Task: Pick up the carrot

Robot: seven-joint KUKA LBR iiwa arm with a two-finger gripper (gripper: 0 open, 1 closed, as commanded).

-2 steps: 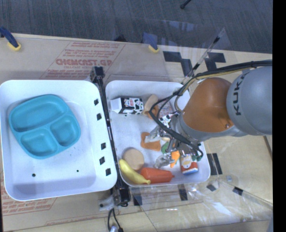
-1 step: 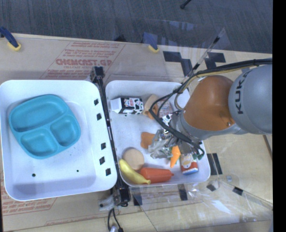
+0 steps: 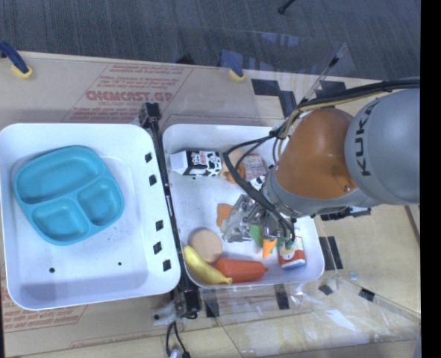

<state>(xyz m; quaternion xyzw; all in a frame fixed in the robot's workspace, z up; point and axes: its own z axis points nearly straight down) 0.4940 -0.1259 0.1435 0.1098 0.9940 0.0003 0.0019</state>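
The carrot (image 3: 269,247) is a small orange piece with a green top, lying in the right bin (image 3: 181,200) near its front right. My gripper (image 3: 248,227) hangs low over the bin, just left of and above the carrot, and its metal tip partly covers the green top. The orange-banded wrist (image 3: 313,155) hides the bin's right part. Whether the gripper touches the carrot cannot be made out.
Around the gripper lie a red-orange sausage-like piece (image 3: 240,270), a yellow banana (image 3: 204,268), a beige round item (image 3: 205,243), an orange chunk (image 3: 224,215), a small red-white carton (image 3: 292,256) and a milk carton (image 3: 201,162). The left bin (image 3: 71,274) holds a blue divided plate (image 3: 67,194).
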